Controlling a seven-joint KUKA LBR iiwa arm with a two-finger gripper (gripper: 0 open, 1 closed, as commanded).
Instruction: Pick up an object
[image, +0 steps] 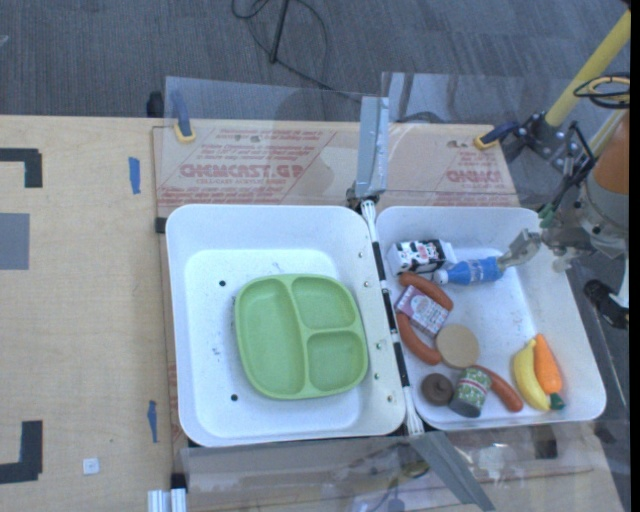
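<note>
The pincer (522, 246) hung at the right of the frame, touching the bottle's (472, 271) end; its opening I cannot tell.

You can read red lettering, "CHEMCAST GP", on the clear acrylic sheet with brown protective paper (262, 165) behind the left bin. A matching sheet (450, 165) behind the right bin shows the same red print, cut off. Print on the small packets is too small to read.
</note>
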